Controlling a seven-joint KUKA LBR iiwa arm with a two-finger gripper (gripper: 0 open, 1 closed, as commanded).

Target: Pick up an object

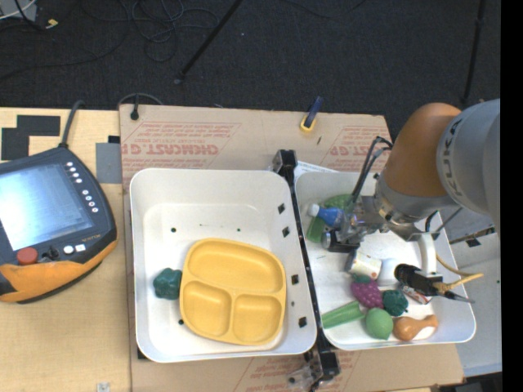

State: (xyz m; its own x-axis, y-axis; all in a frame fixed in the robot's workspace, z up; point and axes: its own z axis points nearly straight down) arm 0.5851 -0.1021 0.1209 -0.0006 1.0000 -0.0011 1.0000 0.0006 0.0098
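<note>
Nearest the camera, along the front of the right bin [459, 315]: a green stick [341, 313] lying slantwise, a green ball [377, 323] and a tan drumstick [415, 327], ball and drumstick touching. Just behind them, purple grapes [366, 291] beside a teal lump [395, 302]; behind the grapes, a white cylinder [365, 265] on its side. Farther back, over the bin's left half, the gripper [341, 237], low among the objects at the end of the grey arm [470, 158] with its orange band [417, 149], reaching in from the right. Open or closed: cannot tell, the tip dark and crowded against what lies around it. Closest to the gripper, a blue item [329, 216] just behind it and to its left; touching or not, cannot tell. Right behind that, a green lump [337, 203], toward the bin's back-left corner. White cylinder just in front of the gripper, a little to the right, near but apart. Grapes, teal lump, ball, drumstick and stick all farther forward, apart from it. In the left bin [212, 194], a yellow tray [233, 291] with three compartments, toward the front, and a dark green blob [167, 282] touching its left edge. Left of the bins, a pendant [49, 211] with a screen, lying on the bench.
</note>
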